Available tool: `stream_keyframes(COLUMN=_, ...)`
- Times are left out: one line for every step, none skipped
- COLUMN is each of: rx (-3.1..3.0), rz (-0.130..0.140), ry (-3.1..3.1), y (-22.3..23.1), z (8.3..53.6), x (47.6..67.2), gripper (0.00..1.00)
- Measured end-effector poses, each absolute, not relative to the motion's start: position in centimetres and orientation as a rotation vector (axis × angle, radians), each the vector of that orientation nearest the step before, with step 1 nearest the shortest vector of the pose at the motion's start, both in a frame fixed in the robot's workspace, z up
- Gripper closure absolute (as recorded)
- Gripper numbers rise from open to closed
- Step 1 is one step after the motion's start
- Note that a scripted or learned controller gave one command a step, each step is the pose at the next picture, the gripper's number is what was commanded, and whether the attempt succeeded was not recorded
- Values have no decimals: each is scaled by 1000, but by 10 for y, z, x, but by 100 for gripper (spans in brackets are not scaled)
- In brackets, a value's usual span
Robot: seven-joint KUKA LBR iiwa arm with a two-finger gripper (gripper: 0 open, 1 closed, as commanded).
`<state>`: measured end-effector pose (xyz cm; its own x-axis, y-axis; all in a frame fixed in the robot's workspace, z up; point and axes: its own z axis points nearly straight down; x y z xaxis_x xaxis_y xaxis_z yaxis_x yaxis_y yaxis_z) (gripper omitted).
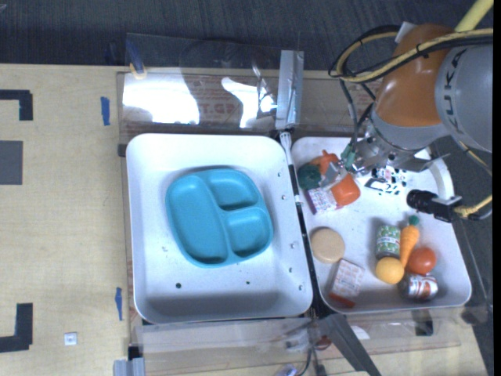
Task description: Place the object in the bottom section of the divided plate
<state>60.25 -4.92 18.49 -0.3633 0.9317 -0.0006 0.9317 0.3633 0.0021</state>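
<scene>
A blue divided plate (202, 219) lies in the left white bin (145, 233), with one large section on its left and two smaller ones on its right; nothing lies in its sections. My gripper (354, 161) hangs low over the top left part of the right bin (463, 282). It is right beside an orange block (345, 189) and a small red-orange piece (328, 164). I cannot see anything held in it.
The right bin also holds a dark green piece (309, 177), a purple-and-white packet (319, 200), a tan round disc (328, 245), a wrapped packet (347, 279), a green can (387, 240), a carrot (409, 240), a tomato (422, 260), a lemon (389, 270) and a tin (420, 288).
</scene>
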Motion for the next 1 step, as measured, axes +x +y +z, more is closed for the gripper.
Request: stream_keyframes(rx=1690, rz=5, ry=2649, y=29, z=185, x=667, gripper=100)
